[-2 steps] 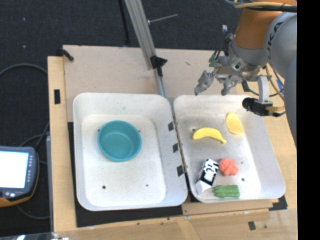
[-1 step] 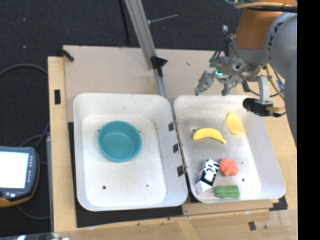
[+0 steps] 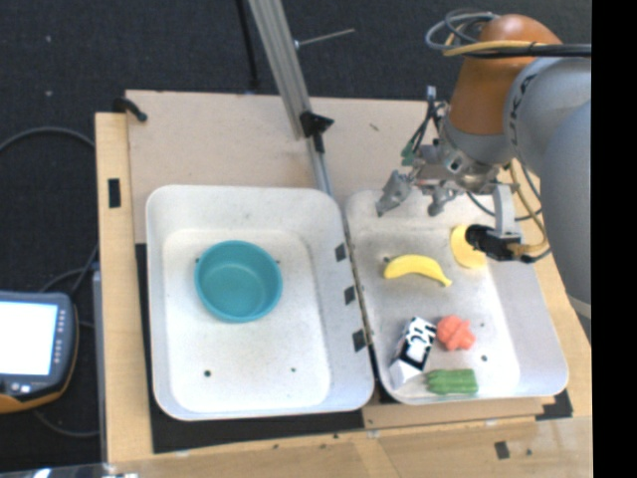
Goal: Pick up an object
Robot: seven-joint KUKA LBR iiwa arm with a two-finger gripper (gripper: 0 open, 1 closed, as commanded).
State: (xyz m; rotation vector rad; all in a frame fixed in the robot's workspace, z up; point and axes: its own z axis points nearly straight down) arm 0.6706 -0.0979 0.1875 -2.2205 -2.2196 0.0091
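My gripper (image 3: 413, 199) hangs over the far edge of the right bin (image 3: 518, 312), its two grey fingers spread apart with nothing between them. Below it in that bin lies a yellow banana (image 3: 418, 269). A yellow round piece (image 3: 466, 246) sits to the banana's right, beside a black part of the arm. Nearer the front are a red-orange lumpy object (image 3: 456, 333), a black-and-white box (image 3: 413, 348) and a green object (image 3: 452, 381). The left bin (image 3: 179, 366) holds a teal bowl (image 3: 238, 281).
A slanted aluminium post (image 3: 287, 63) rises behind the gap between the bins. A tablet-like screen (image 3: 30, 347) sits left of the bench. Cables hang around the arm's wrist at the upper right.
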